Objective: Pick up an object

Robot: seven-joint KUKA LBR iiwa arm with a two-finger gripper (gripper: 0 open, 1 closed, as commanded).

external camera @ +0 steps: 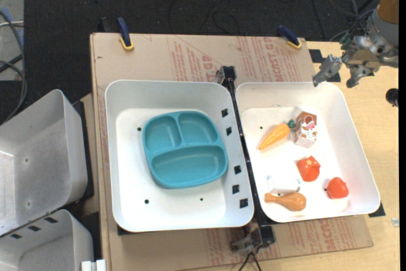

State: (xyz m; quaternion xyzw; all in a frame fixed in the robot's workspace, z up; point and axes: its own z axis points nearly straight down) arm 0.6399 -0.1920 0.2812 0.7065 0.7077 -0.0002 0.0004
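1. Leftmost, well to the left of the black divider [236,136] that runs between the two bins, two empty-looking white tubs [35,155] sit off the edge of the cardboard sheet [171,54].
2. Just left of the divider lies the left bin [120,98], and a teal sectioned plate [184,149] rests flat near its middle, with its two small compartments on the far side and one long compartment nearer the camera.
3. Just right of the divider lies the right bin [355,143], which bears all the small toy foods.
4. Nearest the divider in that bin are an orange carrot [274,136], lying at a slant with its green top pointing up and right, and, lower down, a tan drumstick [287,200] lying beside a small white piece [283,185].
5. Farther from the divider, a small carton [306,129] with a red and white face stands just beside the carrot's top.
6. Below the carton sit a red block-like fruit [308,169] and, farther right still, a rounder red fruit [337,188]; the two are apart.
7. Farthest from the divider, the gripper [341,72] hangs over the right bin's far right corner, above the rim, well apart from every toy.
8. Its two dark fingers [327,68] stand spread, with nothing between them.
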